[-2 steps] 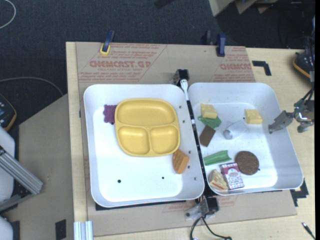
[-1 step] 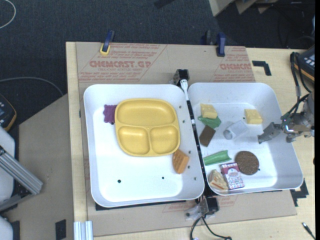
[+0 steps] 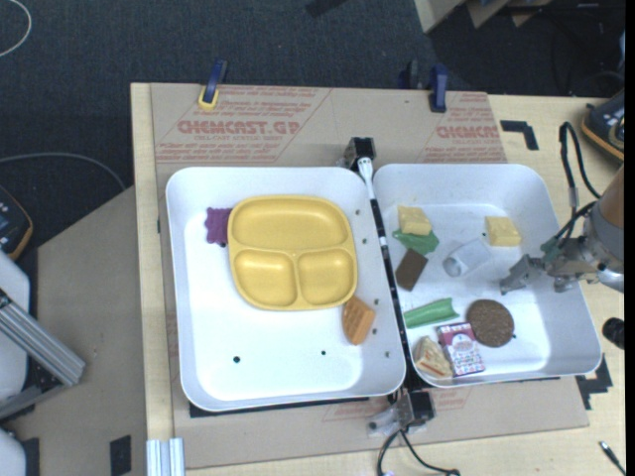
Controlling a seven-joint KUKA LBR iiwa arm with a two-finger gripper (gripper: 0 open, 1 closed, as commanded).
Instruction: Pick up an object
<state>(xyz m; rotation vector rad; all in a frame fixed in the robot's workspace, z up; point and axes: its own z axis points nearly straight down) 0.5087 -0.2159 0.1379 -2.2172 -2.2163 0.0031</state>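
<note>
Currently: table (image 3: 298, 117) w/ brown sheet carries two white bins side by side. Left bin (image 3: 198, 315) holds yellow tray (image 3: 293, 251), three compartments, lying flat in the upper middle. Purple piece (image 3: 216, 224) pokes out from under tray's left edge, touching it. Tan wedge (image 3: 358, 319) sits just below tray's lower right corner, near the bin's right wall.

Right bin (image 3: 541, 191) holds the small stuff. Arm (image 3: 607, 231) comes in over its right rim; tool (image 3: 541, 271) is low over the bin's right-middle, dark fingers spread apart, nothing between them. Brown disc (image 3: 490, 322) lies just below-left of the tool, apart from it. Green stick (image 3: 429, 312) lies left of the disc, near it. Red/white packet (image 3: 461, 349) is below the stick, beside a sandwich wedge (image 3: 431, 358) at the bin's bottom edge. Brown block (image 3: 411, 268) tilted near the left wall, green piece (image 3: 414, 238) just above it, yellow cube (image 3: 415, 220) on top of that. Second yellow cube (image 3: 502, 231) upper right, near the tool. Clear cup (image 3: 466, 260) on its side, mid bin.
</note>
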